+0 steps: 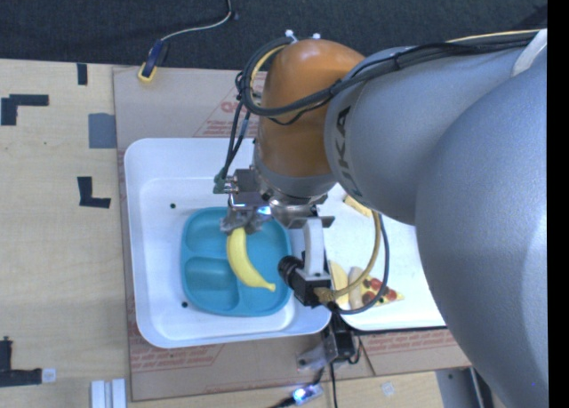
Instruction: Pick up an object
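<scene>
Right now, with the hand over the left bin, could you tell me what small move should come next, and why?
Probably a short, slow lift. The hand sits at the top end of the banana, which lies across the blue divided tray in the left bin. Whether the banana is gripped cannot be seen; lifting would show it.

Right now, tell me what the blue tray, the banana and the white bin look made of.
Blue tray: looks like moulded plastic, smooth with a soft sheen, with rounded compartment walls.
Banana: uniform yellow with a dull gloss; real fruit or a plastic toy, the view leaves it open.
White bin: seems to be thin, smooth plastic with rounded corners and a slightly shiny rim.
</scene>
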